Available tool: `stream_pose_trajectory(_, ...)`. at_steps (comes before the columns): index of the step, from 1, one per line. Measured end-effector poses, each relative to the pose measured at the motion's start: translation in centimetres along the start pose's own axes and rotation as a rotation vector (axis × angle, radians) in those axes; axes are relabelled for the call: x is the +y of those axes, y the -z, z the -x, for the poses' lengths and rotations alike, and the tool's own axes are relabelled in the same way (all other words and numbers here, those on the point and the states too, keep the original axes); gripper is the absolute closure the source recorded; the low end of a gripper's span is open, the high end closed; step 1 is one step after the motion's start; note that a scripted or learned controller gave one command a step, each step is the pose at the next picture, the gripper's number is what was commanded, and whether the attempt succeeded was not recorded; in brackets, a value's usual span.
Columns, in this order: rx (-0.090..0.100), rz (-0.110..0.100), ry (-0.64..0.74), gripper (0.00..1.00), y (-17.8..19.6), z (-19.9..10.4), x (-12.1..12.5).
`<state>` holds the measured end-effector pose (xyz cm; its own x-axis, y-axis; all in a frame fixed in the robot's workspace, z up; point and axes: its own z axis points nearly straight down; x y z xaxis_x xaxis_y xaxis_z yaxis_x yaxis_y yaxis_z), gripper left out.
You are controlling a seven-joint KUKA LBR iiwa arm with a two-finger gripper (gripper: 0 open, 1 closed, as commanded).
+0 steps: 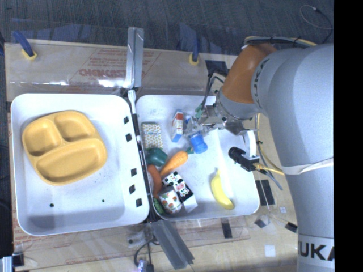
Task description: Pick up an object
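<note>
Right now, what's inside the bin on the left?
The left bin holds a yellow tray with three sections, lying toward its far end. A few small dark specks dot the white floor in front. Whatever lies under the tray is covered.

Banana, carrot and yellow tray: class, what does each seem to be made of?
Banana: probably toy plastic, smooth with an even yellow.
Carrot: likely plastic too, uniform orange, slight sheen.
Yellow tray: moulded plastic by its look, matte, with rounded compartments.

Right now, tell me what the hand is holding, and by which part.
Cannot be told. The hand is low in the right bin, at the blue bottle; nothing visibly sits in its grip.
</note>
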<state>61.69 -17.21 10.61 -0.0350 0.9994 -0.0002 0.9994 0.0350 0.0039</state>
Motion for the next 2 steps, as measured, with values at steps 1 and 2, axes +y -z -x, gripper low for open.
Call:
stream_pose_trajectory(1, 0.0, -0.001, 0.172, 1.0, -1.1, -0.3, -0.8)
stream_pose_trajectory(2, 0.001, -0.005, 0.284, 1.0, 9.9, -9.4, 0.7)
